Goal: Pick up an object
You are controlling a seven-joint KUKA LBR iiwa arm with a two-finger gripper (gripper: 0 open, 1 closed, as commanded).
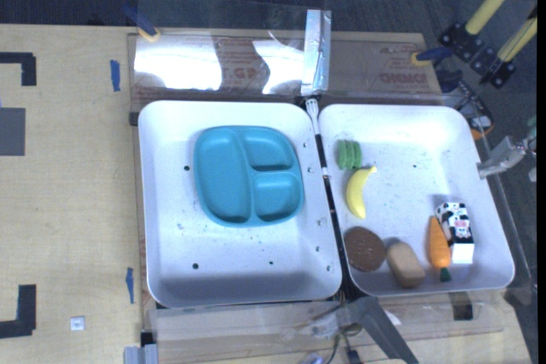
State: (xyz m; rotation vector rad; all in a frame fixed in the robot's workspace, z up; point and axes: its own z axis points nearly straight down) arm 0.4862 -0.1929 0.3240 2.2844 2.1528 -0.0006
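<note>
Six small objects are gathered in the right bin (401,124): a carrot (438,245) is laid against a cow-patterned carton (455,222) near the right wall, a brown disc (367,249) touches a tan lump (406,262), perhaps a potato, and a banana (359,190) is set below a green piece (348,153). A blue divided plate (250,175) is seated in the left bin (162,251). Whether the gripper is apart or together cannot be told; with items so crowded, a neighbour or wall could be struck and nothing caught.

open: upper middle of right white bin (409,119) | blocked: near edge by brown round cookie (366,249), tan bread roll (406,262), orange carrot (438,245)
</note>
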